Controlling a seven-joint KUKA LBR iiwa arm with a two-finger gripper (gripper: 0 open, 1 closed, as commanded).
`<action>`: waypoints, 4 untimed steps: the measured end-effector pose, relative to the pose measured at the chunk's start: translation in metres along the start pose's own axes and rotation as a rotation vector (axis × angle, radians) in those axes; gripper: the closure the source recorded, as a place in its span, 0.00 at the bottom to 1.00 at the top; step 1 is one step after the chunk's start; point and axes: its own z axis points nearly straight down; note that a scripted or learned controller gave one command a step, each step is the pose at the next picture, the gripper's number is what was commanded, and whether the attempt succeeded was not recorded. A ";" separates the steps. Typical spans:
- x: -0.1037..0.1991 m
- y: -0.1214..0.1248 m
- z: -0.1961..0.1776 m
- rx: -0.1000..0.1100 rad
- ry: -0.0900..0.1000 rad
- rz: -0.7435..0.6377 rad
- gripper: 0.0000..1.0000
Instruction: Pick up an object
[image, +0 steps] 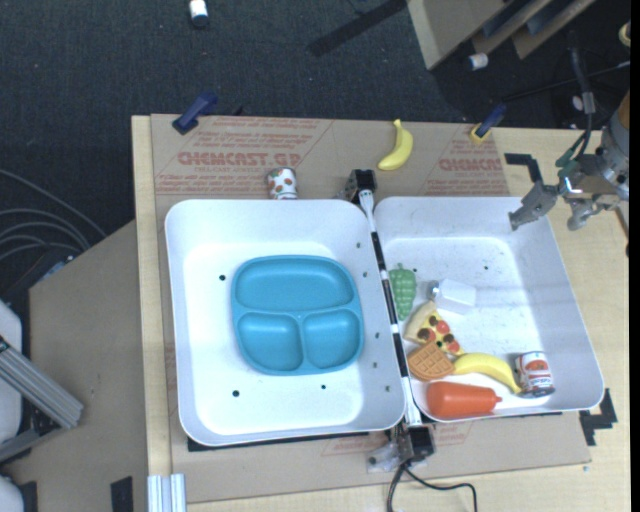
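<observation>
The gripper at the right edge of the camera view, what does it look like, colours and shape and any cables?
The gripper is a small grey metal assembly with dark, angular fingers sticking out. Thin dark cables loop down to it from above, and a bit of green wire sits beside them. It is too small and blurred to make out any markings.

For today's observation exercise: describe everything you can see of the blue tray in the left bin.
The blue divided tray looks like smooth, matte plastic, light blue, with rounded corners. It has three compartments: one wide section across the far side and two smaller ones side by side nearer the camera. It lies flat, right way up, near the middle of the left white bin, resting on its floor.
</observation>
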 end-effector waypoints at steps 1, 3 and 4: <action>0.060 -0.002 0.165 -0.001 0.000 -0.001 0.00; 0.097 -0.089 0.155 0.000 0.000 0.002 1.00; 0.120 -0.100 -0.005 -0.001 -0.001 0.000 1.00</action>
